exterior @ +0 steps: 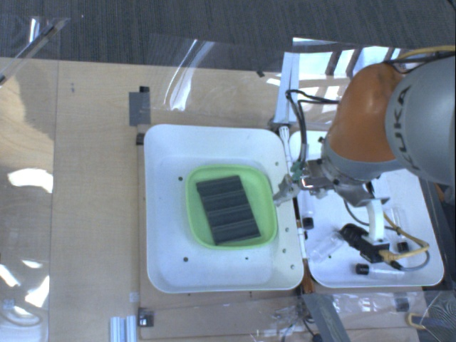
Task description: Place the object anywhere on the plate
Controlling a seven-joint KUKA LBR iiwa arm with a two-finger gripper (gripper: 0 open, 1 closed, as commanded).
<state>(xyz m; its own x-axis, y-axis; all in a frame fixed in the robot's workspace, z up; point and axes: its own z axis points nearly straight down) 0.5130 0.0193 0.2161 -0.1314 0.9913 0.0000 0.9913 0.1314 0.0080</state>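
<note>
Dark grey ribbed block (228, 210) lies flat on the green plate (191, 214), filling most of the plate's floor, long axis running from upper left to lower right at a slight tilt. All four corners appear to sit inside the raised rim, with none seen overhanging. The plate sits in the middle of the left bin (164, 191), a little right of centre, with its right rim close to the bin's right wall. The gripper (285, 186) hangs just beside the plate's right rim, over the strip where the two bins meet, and is apart from the block. Nothing is visible in its grasp. Its tip is small and partly hidden by wrist hardware and cables, so I cannot tell whether it is spread or closed. The arm (377, 127), its orange band uppermost, fills the upper right of the frame above the right bin (417, 209). A clear plastic piece (328, 246) lies near that bin's left edge. Judgement: the placing step looks complete, with the block resting on the plate unsupported by the tool. What remains is withdrawal. The next move calls for a lift straight up and away to the right, keeping clear of the plate rim so neither plate nor block gets nudged.
</note>
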